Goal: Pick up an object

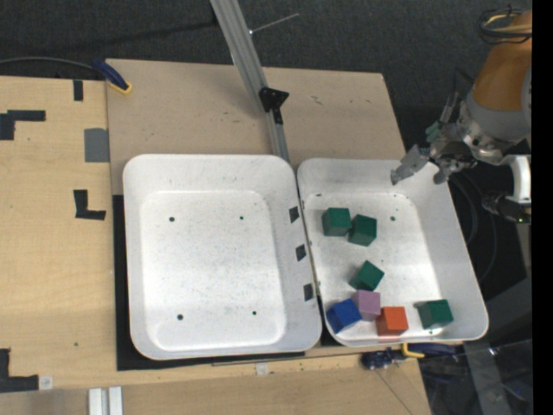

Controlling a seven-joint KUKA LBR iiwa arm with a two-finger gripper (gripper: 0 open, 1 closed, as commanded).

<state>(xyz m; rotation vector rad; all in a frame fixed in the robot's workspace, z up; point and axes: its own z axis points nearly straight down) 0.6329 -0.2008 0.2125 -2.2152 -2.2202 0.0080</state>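
Note:
The right bin (462, 258) holds several small blocks. Two green blocks (336, 221) (363, 229) touch near its upper left, and a third green block (369, 275) lies mid-bin. Along the front edge sit a blue block (344, 313), a purple block (369, 303), an orange block (393, 320) and another green block (435, 313). My gripper (422, 171) hovers over the bin's far right corner, open, with nothing between its fingers. It is well apart from every block.
The left bin (207, 258) sits beside the right one, with small black clips along the shared edge. A slanted metal rail (251, 59) runs down to the bins' junction. Cables hang off the bench at the right.

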